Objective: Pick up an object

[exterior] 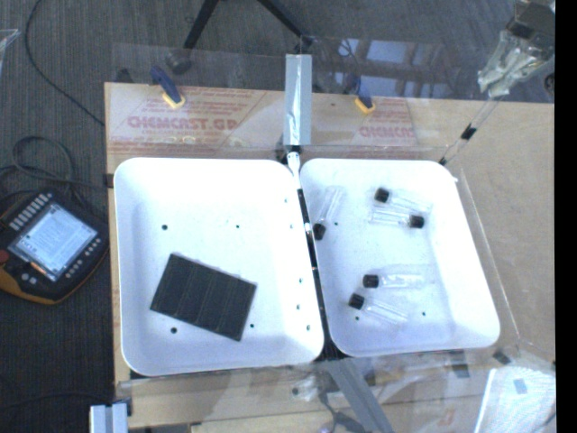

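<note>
Two white bins on a tan board with faded red lettering. Left bin: flat black panel with faint dark ribs. Right bin: five clear tubes, each with a black cap. Pale grey-white gripper, well up and right of the tubes. Blue clamps with yellow tips on the board's far edge. Orange-and-grey handset with pale blue screen, on dark grey carpet.

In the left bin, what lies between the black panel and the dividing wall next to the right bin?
Nothing lies there. The camera view shows bare white floor of the left bin between the black panel and the dividing wall, apart from tiny dark dots.
</note>
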`<act>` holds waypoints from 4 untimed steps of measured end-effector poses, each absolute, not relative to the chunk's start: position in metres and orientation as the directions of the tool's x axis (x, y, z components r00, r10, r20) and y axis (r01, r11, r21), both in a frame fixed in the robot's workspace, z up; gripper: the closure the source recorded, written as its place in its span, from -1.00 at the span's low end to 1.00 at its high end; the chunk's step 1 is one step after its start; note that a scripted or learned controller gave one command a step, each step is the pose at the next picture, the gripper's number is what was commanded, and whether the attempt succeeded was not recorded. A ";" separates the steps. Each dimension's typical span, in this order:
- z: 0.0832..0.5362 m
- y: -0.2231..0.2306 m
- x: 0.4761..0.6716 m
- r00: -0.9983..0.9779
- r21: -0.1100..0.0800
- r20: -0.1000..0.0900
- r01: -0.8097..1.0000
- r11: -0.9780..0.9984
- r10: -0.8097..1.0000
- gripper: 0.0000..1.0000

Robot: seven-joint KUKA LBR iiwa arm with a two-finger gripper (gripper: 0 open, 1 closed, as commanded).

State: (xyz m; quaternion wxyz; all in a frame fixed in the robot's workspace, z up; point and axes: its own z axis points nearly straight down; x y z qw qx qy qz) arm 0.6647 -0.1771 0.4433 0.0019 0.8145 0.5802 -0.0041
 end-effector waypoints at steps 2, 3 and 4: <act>0.452 -0.176 0.665 0.326 -0.003 -0.013 0.945 -0.326 0.945 1.00; 0.452 -0.176 0.665 0.326 -0.003 -0.013 0.945 -0.326 0.945 -1.00; 0.461 -0.175 0.666 0.325 -0.004 -0.018 0.946 -0.325 0.946 1.00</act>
